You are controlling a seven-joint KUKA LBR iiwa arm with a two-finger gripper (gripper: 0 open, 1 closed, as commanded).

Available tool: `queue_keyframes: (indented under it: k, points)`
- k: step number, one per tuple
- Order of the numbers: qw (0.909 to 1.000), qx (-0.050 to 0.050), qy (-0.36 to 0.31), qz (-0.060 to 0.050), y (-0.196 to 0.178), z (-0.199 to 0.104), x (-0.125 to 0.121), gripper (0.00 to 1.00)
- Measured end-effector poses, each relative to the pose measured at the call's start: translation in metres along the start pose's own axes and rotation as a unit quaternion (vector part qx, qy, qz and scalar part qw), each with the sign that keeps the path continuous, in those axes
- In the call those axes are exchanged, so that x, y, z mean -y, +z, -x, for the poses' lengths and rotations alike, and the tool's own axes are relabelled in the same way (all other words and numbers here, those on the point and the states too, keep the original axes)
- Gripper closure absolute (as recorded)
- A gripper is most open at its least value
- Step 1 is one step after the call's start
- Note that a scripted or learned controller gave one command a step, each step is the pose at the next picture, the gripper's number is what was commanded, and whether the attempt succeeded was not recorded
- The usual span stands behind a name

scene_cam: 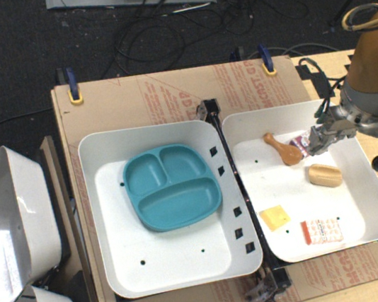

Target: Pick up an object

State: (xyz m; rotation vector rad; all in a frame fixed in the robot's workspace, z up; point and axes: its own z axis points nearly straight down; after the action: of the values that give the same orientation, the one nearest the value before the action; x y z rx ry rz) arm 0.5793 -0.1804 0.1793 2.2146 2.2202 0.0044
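The end effector (314,141) hung low over the right bin (366,181), near its far right part, and whether it was released or clenched could not be told, since its tip was small and dark against the clutter beneath it. The nearest candidate lay directly to its left: a wooden spoon (284,149), tan-brown, with its narrow handle pointing up and left and its rounded bowl toward the end effector, so its long axis ran on a slant away from the arm. A small pink-and-white wrapper (298,142) lay between the spoon's bowl and the tip, apparently touching both. Just below the tip, nearer the camera, sat a tan bread-like block (324,175), lying roughly crosswise. Farther off toward the near edge were a yellow square (274,218) and a red-and-white packet (322,230). The left bin (107,218) held a teal divided plate (173,186), well apart from the arm.
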Motion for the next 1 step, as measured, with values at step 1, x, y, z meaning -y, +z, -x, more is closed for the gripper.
queue_keyframes:
  k: [1]
  points:
    - [1.0,0.0,0.0,0.0,-0.0474,0.0003,-0.0018,1.0]
